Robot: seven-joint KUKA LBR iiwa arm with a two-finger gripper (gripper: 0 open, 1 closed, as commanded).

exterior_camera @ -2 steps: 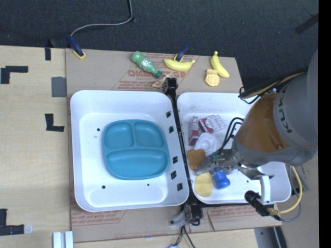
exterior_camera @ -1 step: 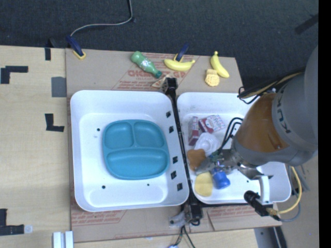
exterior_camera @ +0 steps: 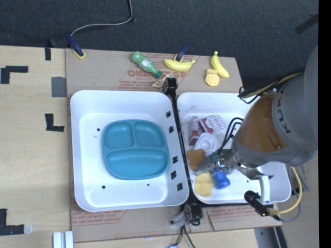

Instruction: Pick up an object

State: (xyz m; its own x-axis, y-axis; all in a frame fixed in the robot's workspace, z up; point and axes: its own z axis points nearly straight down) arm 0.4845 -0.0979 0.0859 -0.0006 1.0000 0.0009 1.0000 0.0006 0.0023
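— What's in the left bin [exterior_camera: 83,138]?
— A blue plate [exterior_camera: 136,149] with three parts.
— And the right bin [exterior_camera: 282,187]?
— A small blue toy [exterior_camera: 221,180], beside a yellow lump [exterior_camera: 204,184]. The gripper [exterior_camera: 220,165] is just above the toy; I can't tell its grip.

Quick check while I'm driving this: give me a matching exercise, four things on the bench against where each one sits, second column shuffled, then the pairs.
Things:
1. blue divided plate
2. green bottle
3. small blue object
4. two yellow bananas

Places:
A. on the cardboard behind the bins
B. in the right bin, beside the end effector
C. in the left bin
D. on the cardboard, left of the bananas

Pairs: 1-C, 2-D, 3-B, 4-A
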